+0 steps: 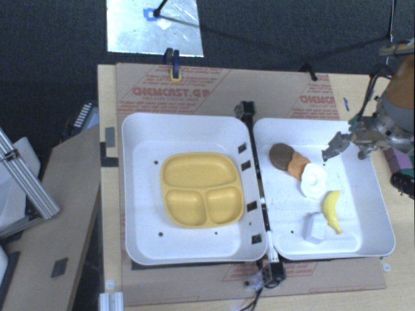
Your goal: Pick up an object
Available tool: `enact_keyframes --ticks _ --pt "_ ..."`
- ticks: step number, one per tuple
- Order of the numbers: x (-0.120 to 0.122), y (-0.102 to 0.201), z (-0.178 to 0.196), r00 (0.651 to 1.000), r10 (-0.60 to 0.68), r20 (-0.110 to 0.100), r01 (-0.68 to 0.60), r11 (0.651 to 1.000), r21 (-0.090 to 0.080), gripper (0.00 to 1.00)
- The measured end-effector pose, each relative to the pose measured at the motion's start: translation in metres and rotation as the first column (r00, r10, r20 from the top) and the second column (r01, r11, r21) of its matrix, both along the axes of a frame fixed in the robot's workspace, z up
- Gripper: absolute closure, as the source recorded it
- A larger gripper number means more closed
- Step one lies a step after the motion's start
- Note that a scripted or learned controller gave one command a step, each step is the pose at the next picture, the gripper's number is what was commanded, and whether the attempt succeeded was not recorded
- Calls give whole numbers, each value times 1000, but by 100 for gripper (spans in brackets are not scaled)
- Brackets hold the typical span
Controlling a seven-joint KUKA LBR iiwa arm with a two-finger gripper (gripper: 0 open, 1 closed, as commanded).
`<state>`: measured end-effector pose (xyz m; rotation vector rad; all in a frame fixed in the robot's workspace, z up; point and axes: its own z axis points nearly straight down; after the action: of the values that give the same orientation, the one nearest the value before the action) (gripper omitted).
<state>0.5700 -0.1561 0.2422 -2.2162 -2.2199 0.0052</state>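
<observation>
Cables (pixel 262 278) tangle at the worktop's (pixel 337 278) near edge, just below the seam where the two white bins meet. In the right bin (pixel 376 235), nearest the camera, a small pale block (pixel 315 228) lies on the floor, with a banana (pixel 332 210) touching its right side and curving up and away from it. Just beyond the banana sits a white round piece (pixel 314 179), and beyond that, touching it at the upper left, an orange-and-brown object (pixel 288 159) whose brown end points toward the divider. All four things cluster in the bin's middle and nearer half, left of centre.

The left bin (pixel 139 173) holds a yellow tray (pixel 198 190) with three compartments, one wide one at the far side and two smaller ones nearer the camera. It lies flat, roughly centred.

Black clips (pixel 249 186) run along the divider between the bins.

The claw (pixel 332 147) hangs over the far right part of the right bin, reaching in from the right, just right of the orange-and-brown object and above the white round piece. Nothing shows between its fingers; whether they stand apart or together cannot be told from here. The arm (pixel 395 109) behind it rises off toward the right edge.

Farther back, a yellow-handled clamp (pixel 174 65) grips the worktop's far edge, and beyond it a shiny sheet (pixel 154 19) lies on the dark floor (pixel 279 18).
</observation>
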Motion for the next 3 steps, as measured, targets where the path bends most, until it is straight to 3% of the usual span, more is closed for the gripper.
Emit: enact_keyframes --ticks 1,3 --pt "2 0 4 1000 1 7 -1 1000 -1 0" --pt "0 -7 -93 1000 0 4 0 1000 -1 0"
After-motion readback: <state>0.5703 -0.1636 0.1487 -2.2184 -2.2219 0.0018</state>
